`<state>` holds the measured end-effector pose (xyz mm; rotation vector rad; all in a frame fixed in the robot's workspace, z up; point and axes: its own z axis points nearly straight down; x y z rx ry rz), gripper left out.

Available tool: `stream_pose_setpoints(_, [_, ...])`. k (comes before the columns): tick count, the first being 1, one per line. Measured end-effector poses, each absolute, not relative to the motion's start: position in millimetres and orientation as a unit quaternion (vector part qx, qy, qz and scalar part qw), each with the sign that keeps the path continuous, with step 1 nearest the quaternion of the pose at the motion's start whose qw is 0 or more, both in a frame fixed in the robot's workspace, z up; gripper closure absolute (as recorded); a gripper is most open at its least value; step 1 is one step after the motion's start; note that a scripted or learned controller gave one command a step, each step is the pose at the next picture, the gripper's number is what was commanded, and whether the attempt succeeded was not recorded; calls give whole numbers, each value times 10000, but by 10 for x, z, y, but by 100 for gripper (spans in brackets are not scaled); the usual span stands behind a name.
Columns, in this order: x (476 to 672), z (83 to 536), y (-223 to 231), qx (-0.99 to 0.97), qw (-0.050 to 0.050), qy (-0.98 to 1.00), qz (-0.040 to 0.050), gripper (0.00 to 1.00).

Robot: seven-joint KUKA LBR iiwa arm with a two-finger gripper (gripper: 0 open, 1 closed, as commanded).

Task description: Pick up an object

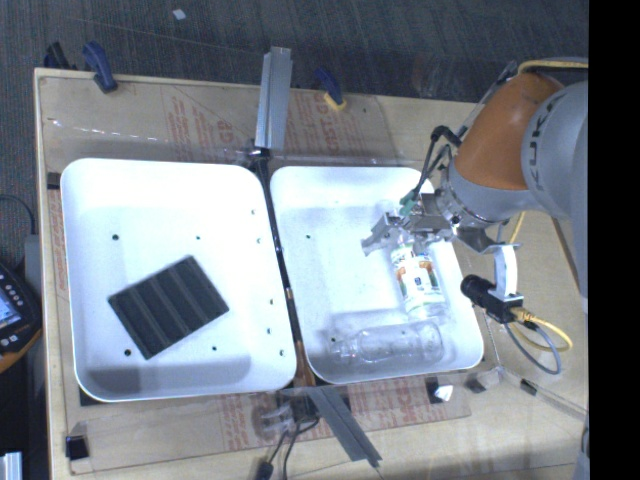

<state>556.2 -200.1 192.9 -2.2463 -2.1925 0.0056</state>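
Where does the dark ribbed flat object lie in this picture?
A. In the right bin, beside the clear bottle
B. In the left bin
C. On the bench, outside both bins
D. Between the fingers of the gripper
B: the dark ribbed flat object rests on the floor of the left bin, far from the gripper over the right bin.

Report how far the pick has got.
Done: the arm has reached into the right bin, and its claw sits at the top end of the white labelled bottle. In hand: nothing visibly; the bottle lies on the bin floor, as does the clear plastic bottle. Left: grip and lift. The dark ribbed pad lies in the left bin.
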Motion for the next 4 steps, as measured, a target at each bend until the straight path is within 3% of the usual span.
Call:
stream_pose_setpoints(1, [5620,2024,-2080,-7069,8,-7073,7,0])
stream_pose_setpoints(2, [6016,1497,-2079,-6708,0,-7416,5,0])
stream_pose_setpoints(4, [6016,1498,-2082,-6710,-1,-7415,5,0])
